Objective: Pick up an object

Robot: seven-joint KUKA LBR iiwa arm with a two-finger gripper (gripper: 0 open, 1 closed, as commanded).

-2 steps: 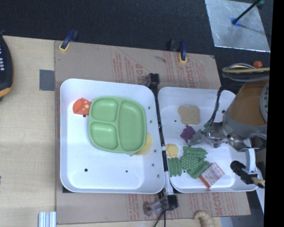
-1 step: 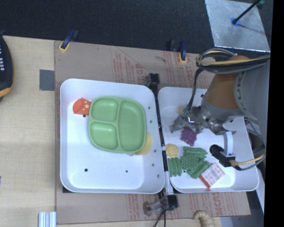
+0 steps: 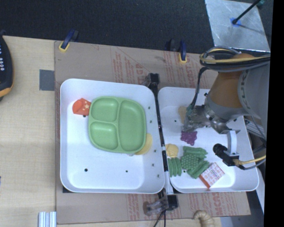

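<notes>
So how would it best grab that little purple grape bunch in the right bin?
Probably straight from above, closing across the narrower width of the purple grape bunch. It lies flat on the right bin floor with bare white around it, so the sides are free. The end effector hovers just above it.

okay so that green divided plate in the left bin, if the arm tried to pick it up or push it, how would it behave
The green divided plate looks like molded plastic, so probably stiff and light for its size. It lies flat and wide in the left bin, so it should slide rather than tip or roll. Its smooth surface and low rim may be slippery and hard for the jaws to catch.
</notes>
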